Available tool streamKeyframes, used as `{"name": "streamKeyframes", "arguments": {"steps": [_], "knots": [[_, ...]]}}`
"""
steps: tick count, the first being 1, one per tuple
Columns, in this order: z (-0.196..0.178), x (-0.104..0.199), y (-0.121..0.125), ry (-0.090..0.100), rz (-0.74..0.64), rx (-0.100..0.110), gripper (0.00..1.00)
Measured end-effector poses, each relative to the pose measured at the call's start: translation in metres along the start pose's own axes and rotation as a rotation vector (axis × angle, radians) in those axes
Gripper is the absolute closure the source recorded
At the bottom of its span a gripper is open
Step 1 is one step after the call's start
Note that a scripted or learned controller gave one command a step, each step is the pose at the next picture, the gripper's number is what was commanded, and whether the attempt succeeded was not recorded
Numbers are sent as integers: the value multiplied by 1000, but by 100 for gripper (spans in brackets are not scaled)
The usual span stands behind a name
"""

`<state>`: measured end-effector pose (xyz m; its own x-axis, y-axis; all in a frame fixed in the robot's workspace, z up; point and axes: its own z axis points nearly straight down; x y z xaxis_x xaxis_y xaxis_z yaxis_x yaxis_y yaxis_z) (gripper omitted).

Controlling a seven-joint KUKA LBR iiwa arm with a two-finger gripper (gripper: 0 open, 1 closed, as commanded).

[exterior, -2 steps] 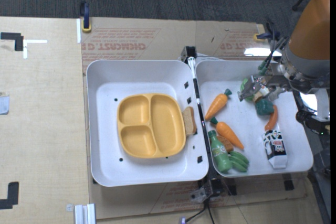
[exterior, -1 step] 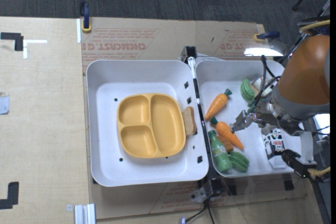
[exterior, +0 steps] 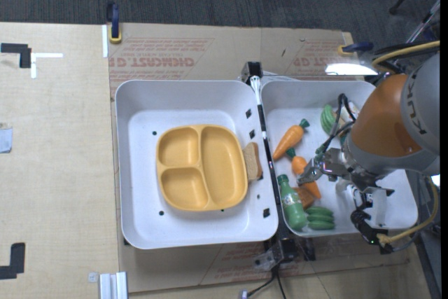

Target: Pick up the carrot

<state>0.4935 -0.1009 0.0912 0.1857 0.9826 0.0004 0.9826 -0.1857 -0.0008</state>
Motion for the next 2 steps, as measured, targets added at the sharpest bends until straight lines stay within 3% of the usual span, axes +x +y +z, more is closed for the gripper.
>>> {"name": "streamKeyframes", "arguments": {"steps": [1,2], "knots": [[-9,-1,1,0,7,0,100],[-100,53,3,-2,150,1,100]]}}
